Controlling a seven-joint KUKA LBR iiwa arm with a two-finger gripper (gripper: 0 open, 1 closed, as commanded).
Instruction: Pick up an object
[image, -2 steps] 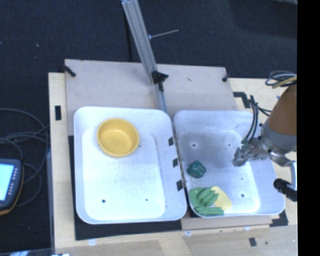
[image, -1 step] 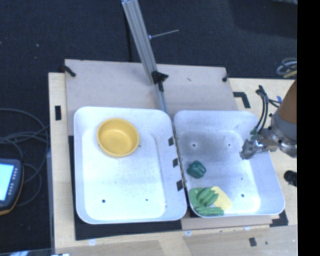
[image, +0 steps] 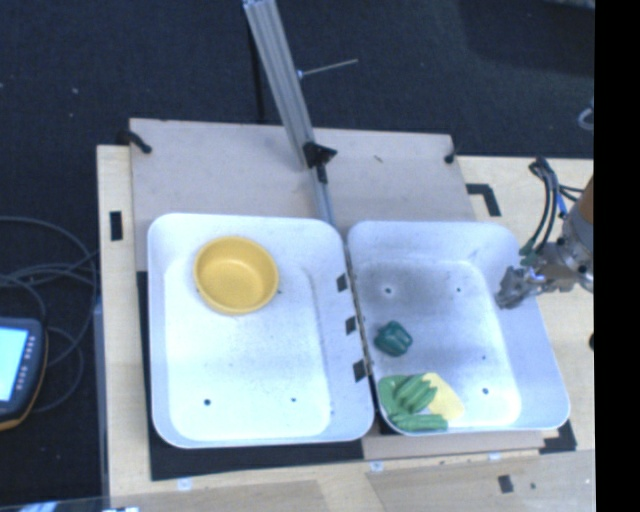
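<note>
I am hovering my pincer (image: 512, 285) at the right bin's (image: 470, 240) far rim; its opening I cannot tell. The green pepper (image: 392, 338) is lying down-left of me, likely light, smooth, slippery; I'm judging its rounded middle the best hold.

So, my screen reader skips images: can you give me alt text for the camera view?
A grey arm's pincer hovers at the right bin's right rim. That shallow white bin holds a dark green pepper-shaped toy and a green-and-yellow toy bundle near its front edge. The left white bin holds a round yellow bowl.
</note>
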